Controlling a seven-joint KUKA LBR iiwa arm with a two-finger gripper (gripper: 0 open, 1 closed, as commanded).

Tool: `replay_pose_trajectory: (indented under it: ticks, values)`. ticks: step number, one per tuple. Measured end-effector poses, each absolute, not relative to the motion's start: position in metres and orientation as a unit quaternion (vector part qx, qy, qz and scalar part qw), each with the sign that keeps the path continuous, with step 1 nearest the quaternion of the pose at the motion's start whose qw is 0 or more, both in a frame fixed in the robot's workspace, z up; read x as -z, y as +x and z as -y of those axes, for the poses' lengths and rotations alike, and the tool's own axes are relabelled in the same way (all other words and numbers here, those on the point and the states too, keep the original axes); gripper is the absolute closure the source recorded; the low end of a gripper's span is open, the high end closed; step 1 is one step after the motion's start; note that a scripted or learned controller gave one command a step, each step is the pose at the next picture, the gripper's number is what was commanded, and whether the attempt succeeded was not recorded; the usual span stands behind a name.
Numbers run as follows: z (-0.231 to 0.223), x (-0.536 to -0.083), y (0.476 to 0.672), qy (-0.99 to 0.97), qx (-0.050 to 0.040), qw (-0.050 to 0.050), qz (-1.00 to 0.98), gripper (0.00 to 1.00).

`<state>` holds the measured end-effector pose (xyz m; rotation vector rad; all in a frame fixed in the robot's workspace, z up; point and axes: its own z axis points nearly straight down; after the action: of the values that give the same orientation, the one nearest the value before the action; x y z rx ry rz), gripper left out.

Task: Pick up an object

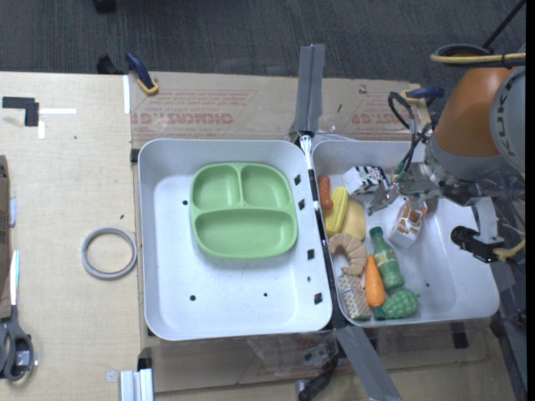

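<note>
1. Arm reaches in from the right, gripper low over the right bin, near its back left part.
2. Can't tell its grip state or whether it holds anything.
3. Small brown-white carton lies just beside the gripper.
4. Green bottle, carrot, croissant, yellow banana sit along the bin's left side.
5. Left bin holds a green divided plate.

A single fixed camera looks down at a slant on both white bins, arm entering from the right.
</note>
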<state>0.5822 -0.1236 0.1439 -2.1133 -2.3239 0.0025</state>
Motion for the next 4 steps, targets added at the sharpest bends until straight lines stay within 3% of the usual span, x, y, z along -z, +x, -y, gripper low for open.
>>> replay_pose_trajectory:
  ticks: [1, 2, 3, 4]
  values:
    - [0.109, -0.107, 0.535, -0.612, 0.0078, -0.023, 0.790, 0.00]
    - [0.108, -0.107, 0.554, -0.719, 0.0084, -0.011, 0.695, 0.00]
    - [0.102, -0.113, 0.551, -0.701, 0.0049, -0.010, 0.713, 0.00]
    - [0.101, -0.107, 0.499, -0.704, 0.0116, -0.019, 0.710, 0.00]
